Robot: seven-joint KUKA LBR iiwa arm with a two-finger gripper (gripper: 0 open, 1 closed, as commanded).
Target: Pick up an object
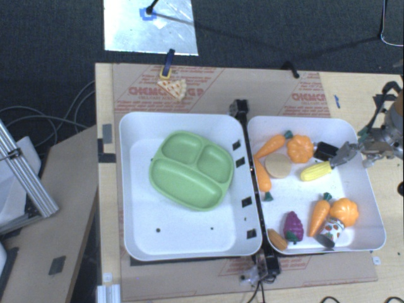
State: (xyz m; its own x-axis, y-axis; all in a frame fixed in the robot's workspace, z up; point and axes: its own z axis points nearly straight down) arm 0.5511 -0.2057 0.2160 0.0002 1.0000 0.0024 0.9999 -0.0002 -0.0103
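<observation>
Gripper (329, 154) hovers over the right bin (369, 188) beside yellow corn (315, 171); its opening is unclear.

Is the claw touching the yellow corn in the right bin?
Cannot tell. In the camera view the claw ends right at the tip of the yellow corn, and at this slant neither contact nor a gap shows plainly.

A dark carpet (50, 36) is seen around the table (208, 84). A shiny metal sheet (150, 17) lies on the carpet beyond the table's far edge. Cables (38, 115) and an aluminium rail (25, 169) are seen left of it.
</observation>
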